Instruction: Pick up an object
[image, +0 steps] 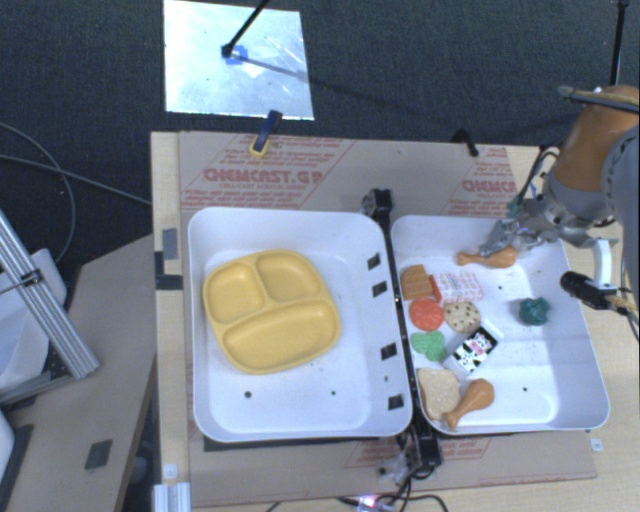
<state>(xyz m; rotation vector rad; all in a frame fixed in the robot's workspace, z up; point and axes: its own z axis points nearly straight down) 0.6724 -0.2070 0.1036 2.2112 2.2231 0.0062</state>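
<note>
Two shallow white bins side by side on the bench: left bin (300, 225) holding a yellow plastic divided tray (270, 310), right bin (560, 385) holding the toy food. Taking the tan drumstick-shaped toy (488, 258) near the far edge of the right bin as landmark: two-finger metal gripper (507, 238) directly over its thicker end, touching or nearly so, on the grey arm with the orange band (598, 130) reaching in from the right. Whether closed on the drumstick or merely hovering above it, cannot tell; toy apparently lying on the bin floor, not lifted. Nearer the camera than the drumstick and toward the divider: orange-brown ridged block (418, 282), pale pink speckled rectangle (460, 288), red-orange round disc (427, 315), tan cookie (461, 317), green leafy piece (430, 346), black-and-white patterned block (474, 349), beige bread-like slice (436, 388), second orange-tan drumstick (473, 396). To the drumstick's right and nearer: small teal lump (534, 311). Judged progress: early to middle, approach made, a grasp perhaps under way; secure closure and lift not yet evident.
</note>
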